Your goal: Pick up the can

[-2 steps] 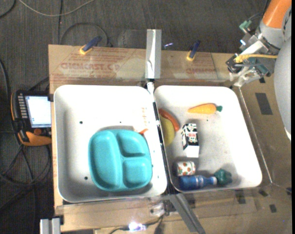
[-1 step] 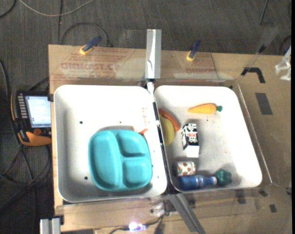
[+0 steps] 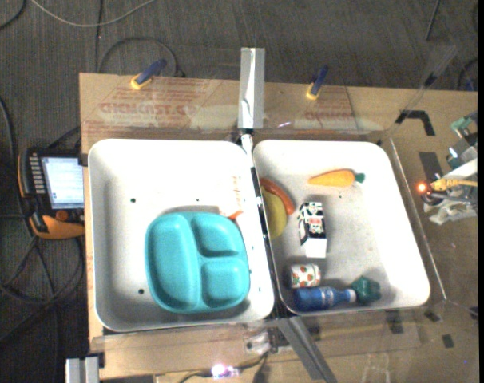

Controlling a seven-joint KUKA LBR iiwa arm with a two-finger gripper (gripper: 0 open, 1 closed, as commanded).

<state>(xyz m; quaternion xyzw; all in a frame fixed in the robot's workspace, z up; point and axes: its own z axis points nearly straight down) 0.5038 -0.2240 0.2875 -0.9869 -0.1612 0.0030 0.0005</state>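
Bins of shallow white plastic sit side by side on the tabletop (image 3: 98,110). In the right bin (image 3: 386,174) the small red-and-white patterned can (image 3: 304,275) lies near the front wall, just beside a blue plastic bottle with a green cap (image 3: 335,295). Behind it lie a black-and-white milk carton (image 3: 312,227), an orange toy carrot (image 3: 335,179) and a yellow banana (image 3: 274,206). The left bin (image 3: 114,174) holds a turquoise divided plate (image 3: 197,260). Whether the hand is apart or together, I cannot tell.

Teal tray (image 3: 198,262), orange carrot (image 3: 335,179), black-white carton (image 3: 311,223), red-spotted white can (image 3: 304,276), blue bottle (image 3: 326,297), white bins (image 3: 114,174).
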